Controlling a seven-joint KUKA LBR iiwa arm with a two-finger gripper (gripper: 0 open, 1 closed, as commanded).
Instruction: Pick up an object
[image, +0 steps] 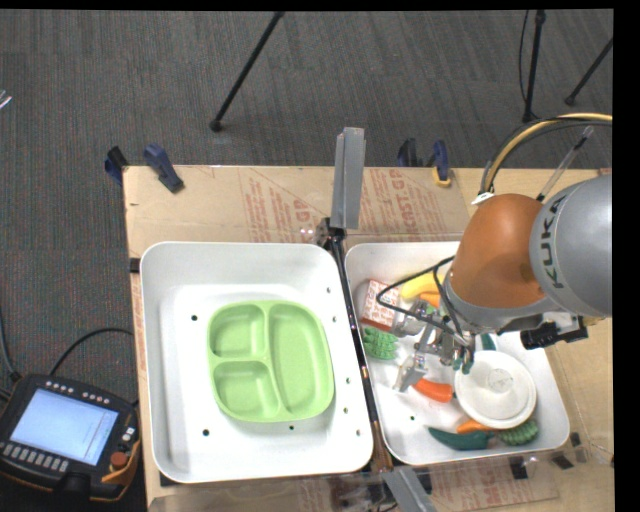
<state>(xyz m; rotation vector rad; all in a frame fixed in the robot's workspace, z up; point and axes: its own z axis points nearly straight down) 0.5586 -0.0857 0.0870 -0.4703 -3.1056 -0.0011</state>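
The arm (520, 260) reaches over the right bin (556, 392), its gripper (418, 372) low beside the carrot (436, 391) and white bowl (494, 390). Whether it grips anything, I cannot tell. A green tray (270, 361) lies in the left bin (170, 300).

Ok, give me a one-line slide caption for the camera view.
KUKA arm's gripper lowered into the cluttered right bin beside a white bowl; green divided plate in the left bin.

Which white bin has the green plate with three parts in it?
The left white bin holds the green divided plate. The right bin holds small toys and a white bowl instead.
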